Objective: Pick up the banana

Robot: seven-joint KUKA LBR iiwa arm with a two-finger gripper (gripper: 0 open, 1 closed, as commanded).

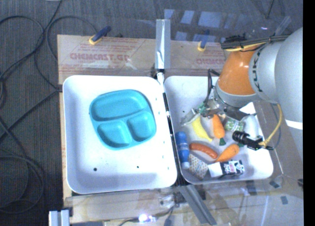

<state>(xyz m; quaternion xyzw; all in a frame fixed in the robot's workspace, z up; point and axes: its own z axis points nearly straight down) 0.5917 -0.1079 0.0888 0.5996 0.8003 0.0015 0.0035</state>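
Nearest the lens is my own arm [275, 72], grey with its orange band, reaching in from the right and bent down over the right bin [173, 103].

Camera view, right bin. My gripper [212, 111] sits low under the orange band, above the upper part of the clutter. I cannot tell its state: the wrist covers it (no entry on that until a clearer look). Nothing can be seen held, so I log no grasp.

The banana [200, 128] lies just below and left of the gripper, a short yellow piece slanting from upper left to lower right. It is wedged between other food: an orange carrot [217, 126] touches its right side, a red sausage [203, 150] lies just beneath it, and a blue bottle [182, 145] stands against the bin's left wall beside it. A second carrot [229, 152] and a small black and white box [226, 168] lie lower right. The crowding probably explains my steep approach from above: a side entry would hit the carrot first.

Camera view, left bin [74, 121]. It holds a blue divided tray [123, 117], well apart from the work.

Judgement: approach stage, pick not yet confirmed. Risk is closing on the carrot along with, or in place of, the banana.
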